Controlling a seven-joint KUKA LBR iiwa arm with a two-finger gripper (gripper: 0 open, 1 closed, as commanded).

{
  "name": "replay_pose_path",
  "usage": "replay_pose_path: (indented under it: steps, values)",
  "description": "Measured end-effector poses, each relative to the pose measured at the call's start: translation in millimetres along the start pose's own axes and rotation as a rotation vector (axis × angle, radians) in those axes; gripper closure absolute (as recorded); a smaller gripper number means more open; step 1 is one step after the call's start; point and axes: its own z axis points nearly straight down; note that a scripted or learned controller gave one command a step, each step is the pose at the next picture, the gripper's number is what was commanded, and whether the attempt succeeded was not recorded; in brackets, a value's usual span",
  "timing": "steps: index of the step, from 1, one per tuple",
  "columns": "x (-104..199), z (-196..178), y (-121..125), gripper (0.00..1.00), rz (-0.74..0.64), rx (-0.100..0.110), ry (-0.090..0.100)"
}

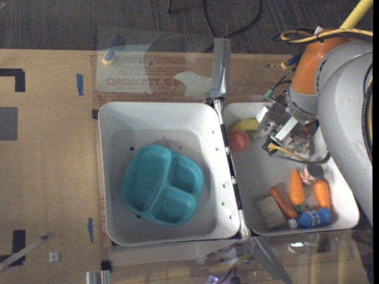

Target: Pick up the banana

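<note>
Hand [283,129] hangs low over the far end of the right bin [340,220]; whether it is released or clenched cannot be told. Banana [245,125] lies just to its left by the bin's far-left corner, long axis roughly left-right, touching a reddish ball [239,141]. Judgement: next move is a short leftward shift.

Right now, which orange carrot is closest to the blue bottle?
The short orange carrot at the right, directly above the blue plastic bottle; the other two lie further left.
</note>
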Motion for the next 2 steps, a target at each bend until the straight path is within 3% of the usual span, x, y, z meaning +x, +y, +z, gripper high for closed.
replay_pose_path:
  steps: [1, 2]
  values:
    - [40, -98, -32, 0.00, -0.080, -0.094, 0.018]
    - [22, -37, -10, 0.00, -0.231, -0.113, 0.017]
